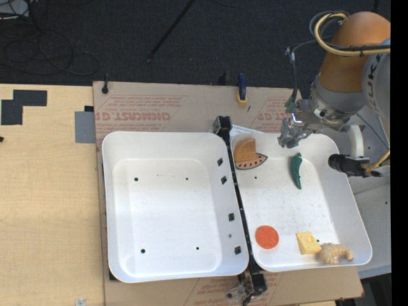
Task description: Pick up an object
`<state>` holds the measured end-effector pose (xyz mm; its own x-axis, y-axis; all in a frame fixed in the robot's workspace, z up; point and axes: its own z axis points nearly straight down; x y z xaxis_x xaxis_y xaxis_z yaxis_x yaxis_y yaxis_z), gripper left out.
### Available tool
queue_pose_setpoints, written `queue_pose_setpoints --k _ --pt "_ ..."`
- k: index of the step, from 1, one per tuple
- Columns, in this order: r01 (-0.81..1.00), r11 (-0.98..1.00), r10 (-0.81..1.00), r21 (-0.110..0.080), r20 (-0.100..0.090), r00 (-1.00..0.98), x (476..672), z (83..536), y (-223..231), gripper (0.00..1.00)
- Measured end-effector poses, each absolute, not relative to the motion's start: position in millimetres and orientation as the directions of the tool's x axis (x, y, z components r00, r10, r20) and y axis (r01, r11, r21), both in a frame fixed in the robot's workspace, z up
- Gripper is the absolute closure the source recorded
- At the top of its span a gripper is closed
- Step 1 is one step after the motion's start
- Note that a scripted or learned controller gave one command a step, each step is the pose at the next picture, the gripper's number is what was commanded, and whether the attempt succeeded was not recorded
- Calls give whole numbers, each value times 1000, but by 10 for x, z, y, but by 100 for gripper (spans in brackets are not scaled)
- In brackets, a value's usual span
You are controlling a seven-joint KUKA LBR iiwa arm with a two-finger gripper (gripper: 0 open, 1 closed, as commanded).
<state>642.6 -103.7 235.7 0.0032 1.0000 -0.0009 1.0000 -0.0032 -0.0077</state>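
1. Five small things lie in the right bin (349,199): a brown wedge-shaped piece (247,154) by the divider at the far left, a green chili-shaped piece (296,170) toward the far middle, an orange disc (267,237) near the front, a yellow block (308,243) beside it, and a beige knobbly lump (335,253) touching or just beside the block at the front right corner.
2. The left bin (118,209) stands alongside, across the black divider.
3. The gripper (292,136) hangs over the far edge of the right bin, just beyond the chili piece; nothing shows between its fingers, and how far apart they stand is too small and dark to tell.
4. The chili piece is the nearest candidate. It looks like a light, stiff plastic toy, smooth and probably slippery, narrow and slightly curved.
5. The best hold, I judge, is across its thicker upper half, fingers closing on the narrow width, not the tapering tip.
6. The flat disc looks hard to pinch from above; the yellow block offers squarer faces but sits crowded by the lump.
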Motion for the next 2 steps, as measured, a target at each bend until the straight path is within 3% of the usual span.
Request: queue_pose_setpoints --k 1,2 --pt "1000 1 1000 10 -2 -1 6450 3501 -1029 100" --pt "1000 6 1000 -10 3 -6 6428 2591 -166 100"
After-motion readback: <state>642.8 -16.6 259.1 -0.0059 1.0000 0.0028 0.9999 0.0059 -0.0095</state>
